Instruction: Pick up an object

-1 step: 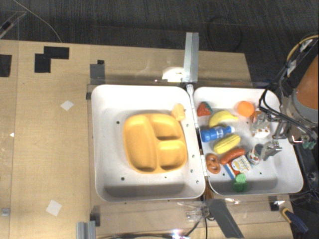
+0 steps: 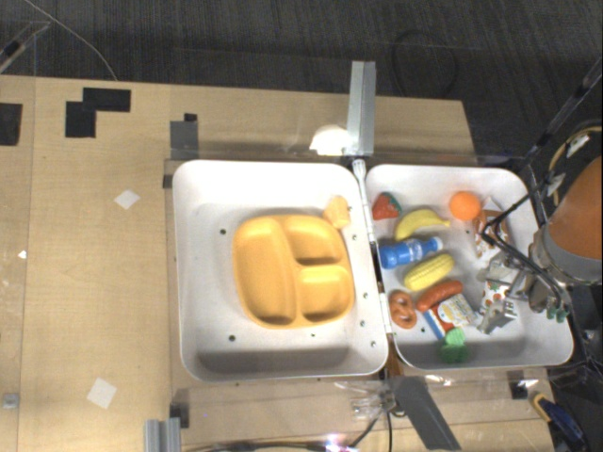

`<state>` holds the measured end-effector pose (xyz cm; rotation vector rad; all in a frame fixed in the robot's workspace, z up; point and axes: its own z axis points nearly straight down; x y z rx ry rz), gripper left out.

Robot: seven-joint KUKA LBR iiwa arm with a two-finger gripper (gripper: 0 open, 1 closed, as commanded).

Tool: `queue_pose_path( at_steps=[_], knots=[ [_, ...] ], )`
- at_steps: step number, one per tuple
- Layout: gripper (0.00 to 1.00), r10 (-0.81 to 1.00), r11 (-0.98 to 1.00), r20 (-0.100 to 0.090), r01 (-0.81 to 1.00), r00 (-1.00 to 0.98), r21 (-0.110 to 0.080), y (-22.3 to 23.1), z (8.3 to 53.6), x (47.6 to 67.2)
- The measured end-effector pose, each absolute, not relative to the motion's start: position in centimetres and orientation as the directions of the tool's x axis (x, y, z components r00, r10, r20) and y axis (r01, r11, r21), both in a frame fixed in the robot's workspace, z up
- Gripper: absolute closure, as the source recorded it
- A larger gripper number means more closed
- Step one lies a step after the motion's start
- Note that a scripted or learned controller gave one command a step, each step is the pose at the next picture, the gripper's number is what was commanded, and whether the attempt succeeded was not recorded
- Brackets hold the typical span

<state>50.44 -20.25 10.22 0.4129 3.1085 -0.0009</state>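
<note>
Arm (image 2: 575,229) low over right bin's (image 2: 537,351) right side | claw (image 2: 499,311) pointing down-left | open-or-closed: cannot tell

One fixed cam above bench (image 2: 85,281), looking down at slant on both white bins (image 2: 203,281).

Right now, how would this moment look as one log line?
tool: low in right bin, grasp unclear | nearest: sausage, green block | left bin: yellow tray

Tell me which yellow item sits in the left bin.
The yellow tray, the large divided one in the left bin. The banana and corn both lie in the right bin, nearer the gripper.
</note>
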Motion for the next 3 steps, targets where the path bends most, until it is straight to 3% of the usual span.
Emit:
queue_pose_path(
  at_steps=[1,2,3],
  knots=[
    [0.0,0.451,0.893,-0.013,0.451,-0.892,0.003,-20.4,8.9,59.2],
    [0.0,0.706,0.709,0.003,0.706,-0.709,0.004,-19.9,8.7,65.8],
    [1.0,0.701,0.713,-0.014,0.701,-0.713,0.008,-20.2,10.2,66.2]
  ],
)
